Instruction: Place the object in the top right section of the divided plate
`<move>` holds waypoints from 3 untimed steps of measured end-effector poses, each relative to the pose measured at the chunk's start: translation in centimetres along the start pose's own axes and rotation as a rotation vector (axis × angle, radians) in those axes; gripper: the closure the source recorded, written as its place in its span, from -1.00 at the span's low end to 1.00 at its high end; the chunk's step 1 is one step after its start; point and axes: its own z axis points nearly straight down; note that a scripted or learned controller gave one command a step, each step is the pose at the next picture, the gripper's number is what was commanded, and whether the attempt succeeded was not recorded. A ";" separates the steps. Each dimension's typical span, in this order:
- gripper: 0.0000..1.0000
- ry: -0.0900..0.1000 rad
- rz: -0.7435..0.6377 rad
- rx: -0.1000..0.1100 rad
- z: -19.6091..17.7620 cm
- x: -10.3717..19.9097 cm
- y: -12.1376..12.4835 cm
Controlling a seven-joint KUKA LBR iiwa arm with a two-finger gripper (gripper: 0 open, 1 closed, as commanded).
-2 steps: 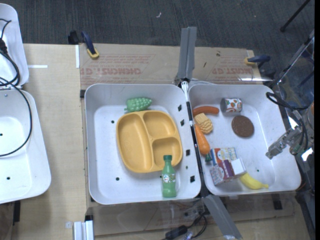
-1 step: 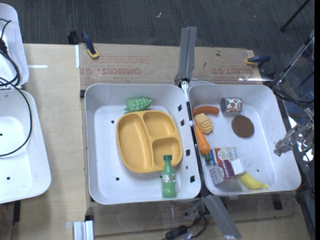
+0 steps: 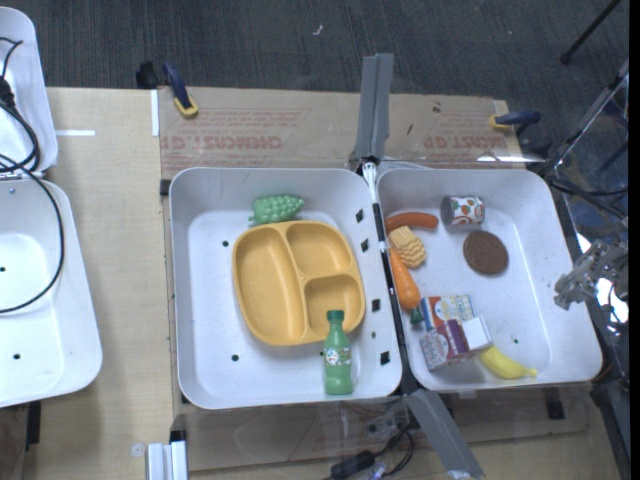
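Gripper [image 3: 578, 286] was seen at the right edge, over the right rim of the right bin [image 3: 530, 183]; how far it was spread could not be told from the blur, and nothing was made out in its grasp. Which item was meant as the task's object could not be told.

The yellow divided plate [image 3: 262, 283] was laid in the left bin [image 3: 195, 298], with one long section on the left and two smaller ones on the right. A green bumpy toy [image 3: 277, 207] was touching the plate's far rim. A green bottle [image 3: 338, 353] with a pale label, text unreadable, was lying at the plate's near right edge.

In the right bin, well apart from the plate, these were noted:
- a sausage [image 3: 412, 220] and a can [image 3: 463, 209] with a red and white label, writing too small to read, at the far side
- a brown round disc [image 3: 486, 253] just near of the can
- a yellow ridged piece [image 3: 406, 246] touching a carrot [image 3: 404, 280] along the left wall
- two small cartons [image 3: 452, 328] with printed faces, text unreadable, at the near side
- a banana [image 3: 507, 364] just right of the cartons

Red print was seen reversed on the cardboard sheet [image 3: 270, 133] beyond the bins, and could not be read with confidence.
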 end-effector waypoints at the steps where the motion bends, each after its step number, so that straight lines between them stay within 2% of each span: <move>1: 1.00 0.000 0.001 0.000 -0.7 -0.1 0.1; 2: 1.00 0.001 -0.058 0.000 -0.5 0.0 0.0; 3: 1.00 0.001 -0.058 0.000 -1.3 -0.1 0.1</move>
